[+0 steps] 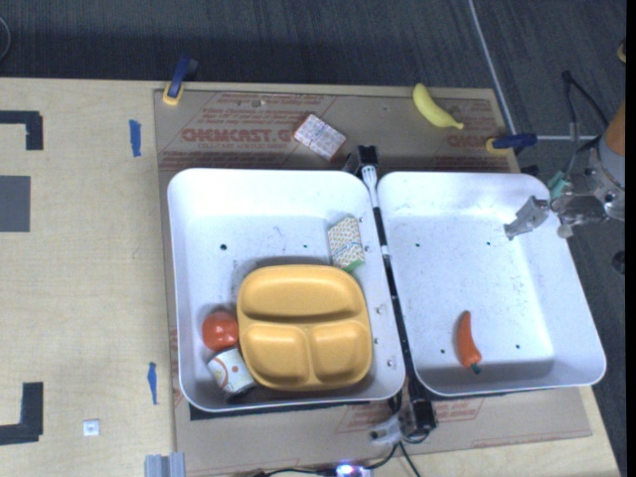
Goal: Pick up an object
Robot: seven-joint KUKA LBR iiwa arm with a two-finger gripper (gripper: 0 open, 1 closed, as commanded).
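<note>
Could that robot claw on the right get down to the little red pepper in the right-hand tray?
Probably yes. The red pepper lies alone on the right bin's floor with nothing over or against it, and the gripper hangs above that same bin's far right side.

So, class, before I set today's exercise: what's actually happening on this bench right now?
A robot arm reaches in from the right, its gripper poised over the upper right part of the right bin; nothing can be seen between the jaws. That bin holds a small red pepper near its front. The left bin holds a yellow divided tray, a red ball, a small cup and a patterned packet. A banana and a small card lie outside, behind the bins.
</note>
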